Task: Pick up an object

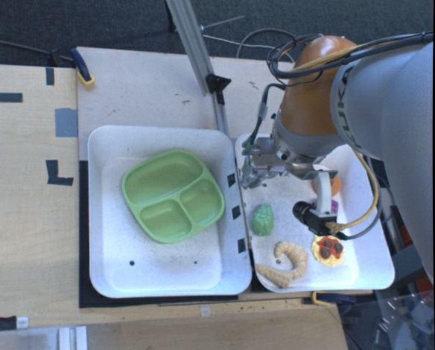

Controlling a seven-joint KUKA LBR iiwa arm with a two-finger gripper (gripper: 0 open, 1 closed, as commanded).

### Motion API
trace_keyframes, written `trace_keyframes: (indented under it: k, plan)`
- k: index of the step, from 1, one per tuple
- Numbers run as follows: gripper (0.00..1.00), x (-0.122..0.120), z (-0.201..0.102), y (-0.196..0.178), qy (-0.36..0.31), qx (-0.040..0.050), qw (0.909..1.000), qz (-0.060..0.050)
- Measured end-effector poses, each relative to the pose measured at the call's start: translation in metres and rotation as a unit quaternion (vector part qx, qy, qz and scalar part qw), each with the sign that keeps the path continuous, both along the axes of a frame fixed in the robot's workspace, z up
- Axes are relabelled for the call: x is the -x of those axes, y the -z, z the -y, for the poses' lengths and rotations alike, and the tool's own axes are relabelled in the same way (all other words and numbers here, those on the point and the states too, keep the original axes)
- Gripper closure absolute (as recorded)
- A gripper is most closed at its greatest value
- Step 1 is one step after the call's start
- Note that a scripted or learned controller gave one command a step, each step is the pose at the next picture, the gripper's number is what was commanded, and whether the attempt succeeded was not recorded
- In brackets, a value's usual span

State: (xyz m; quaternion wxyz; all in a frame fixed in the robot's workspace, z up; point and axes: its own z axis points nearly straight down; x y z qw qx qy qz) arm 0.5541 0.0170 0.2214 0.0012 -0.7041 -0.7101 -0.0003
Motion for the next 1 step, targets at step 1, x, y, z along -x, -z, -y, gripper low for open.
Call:
trace_keyframes:
  k: [1]
  plan:
    - [1.0, -0.0035, -0.0499, -0.0115, 0.001, 0.0002, 1.0, 0.0]
